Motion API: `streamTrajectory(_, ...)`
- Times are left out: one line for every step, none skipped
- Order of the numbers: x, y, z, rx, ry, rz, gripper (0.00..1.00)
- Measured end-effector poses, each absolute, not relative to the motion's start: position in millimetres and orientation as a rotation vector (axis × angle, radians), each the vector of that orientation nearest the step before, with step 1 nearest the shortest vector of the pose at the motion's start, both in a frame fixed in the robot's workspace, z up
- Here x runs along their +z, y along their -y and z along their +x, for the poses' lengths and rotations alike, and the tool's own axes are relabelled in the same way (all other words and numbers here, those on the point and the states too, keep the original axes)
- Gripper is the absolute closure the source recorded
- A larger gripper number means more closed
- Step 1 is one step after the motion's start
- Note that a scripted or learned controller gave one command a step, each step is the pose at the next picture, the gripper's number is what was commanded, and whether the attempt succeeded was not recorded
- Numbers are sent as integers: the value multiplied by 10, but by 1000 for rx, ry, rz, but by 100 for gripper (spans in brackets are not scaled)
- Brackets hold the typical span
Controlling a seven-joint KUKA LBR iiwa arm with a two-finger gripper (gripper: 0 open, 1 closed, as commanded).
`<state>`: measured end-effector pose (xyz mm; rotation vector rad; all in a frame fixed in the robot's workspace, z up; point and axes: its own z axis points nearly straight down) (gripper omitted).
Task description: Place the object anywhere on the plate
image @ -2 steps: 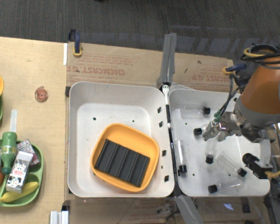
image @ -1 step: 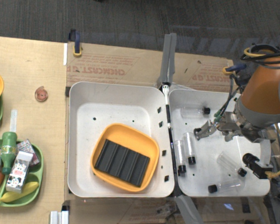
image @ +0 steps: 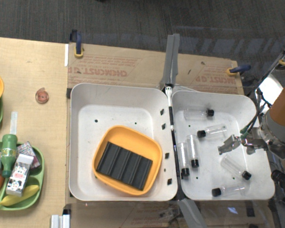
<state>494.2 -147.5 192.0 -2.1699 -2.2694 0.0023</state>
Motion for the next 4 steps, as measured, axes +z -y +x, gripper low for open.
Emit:
streamTrajectory(2413, 1940, 5462, 4, 2068, -2364, 0)
streamTrajectory(2424, 2010, 4828, 4, 1936, -2473, 0)
streamTrajectory(2073, 1982, 4775, 4, 1849, -2538, 0)
streamTrajectory(1896, 2129, 4770, 6, 1681, -2649, 0)
